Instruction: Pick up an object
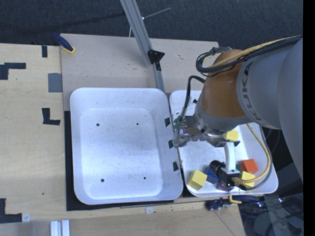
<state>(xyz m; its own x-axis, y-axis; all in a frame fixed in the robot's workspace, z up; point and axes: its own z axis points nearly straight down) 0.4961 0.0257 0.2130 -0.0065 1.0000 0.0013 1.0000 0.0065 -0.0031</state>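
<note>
Right now my gripper (pixel 183 132) sits over the right bin's (pixel 266 185) near-left part, with the yellow block (pixel 198 179) just below it (finger spread I cannot tell).

Blocks (pixel 198 179) in right bin (pixel 263 183), beside left bin (pixel 78 132).

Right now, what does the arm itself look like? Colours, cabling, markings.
The arm is bulky and rounded: grey shell with a broad orange band above the wrist. Dark lettering runs along the grey shell, too partial to read. Black cable loops over the top of the orange band, and a yellow cable trails down beside it. The wrist ends in grey metal hardware over the right bin.
</note>
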